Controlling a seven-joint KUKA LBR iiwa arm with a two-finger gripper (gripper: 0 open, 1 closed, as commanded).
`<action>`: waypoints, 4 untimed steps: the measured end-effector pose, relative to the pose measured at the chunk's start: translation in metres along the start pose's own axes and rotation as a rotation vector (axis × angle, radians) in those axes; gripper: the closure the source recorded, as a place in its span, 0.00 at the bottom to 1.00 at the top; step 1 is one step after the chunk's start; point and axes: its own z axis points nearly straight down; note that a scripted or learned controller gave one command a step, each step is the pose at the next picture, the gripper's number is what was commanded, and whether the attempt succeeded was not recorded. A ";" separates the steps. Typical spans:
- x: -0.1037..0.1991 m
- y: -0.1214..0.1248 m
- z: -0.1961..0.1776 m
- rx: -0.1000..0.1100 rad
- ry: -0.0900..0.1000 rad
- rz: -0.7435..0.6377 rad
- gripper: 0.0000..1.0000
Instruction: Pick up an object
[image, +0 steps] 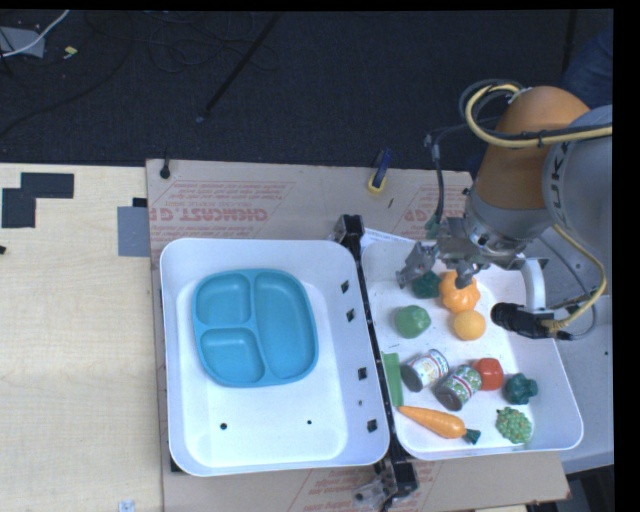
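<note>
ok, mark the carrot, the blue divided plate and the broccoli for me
carrot (432, 419), camera view, middle of its orange body
blue divided plate (255, 328), camera view, central divider ridge
broccoli (514, 425), camera view, floret top

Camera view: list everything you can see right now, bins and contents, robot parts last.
Left bin: 1, white, left half of bench.
Divided plate: 1, blue, in left bin.
Right bin: 1, white, beside left bin.
Round fruits: 2, orange, upper right bin.
Round item: 1, green, left of fruits.
Cans: 2, labelled, mid right bin.
Tomato: 1, red, beside cans.
Carrot: 1, orange, front edge.
Broccoli: 1, green, front right.
Clamp: 1, blue-yellow, board's back edge.
Gripper: 1, grey, above upper right bin.
</note>
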 end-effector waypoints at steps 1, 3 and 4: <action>0.000 0.003 -0.008 -0.014 -0.001 -0.002 0.00; -0.003 -0.005 0.106 -0.009 -0.001 0.000 0.00; -0.004 -0.004 0.093 -0.011 -0.001 0.003 1.00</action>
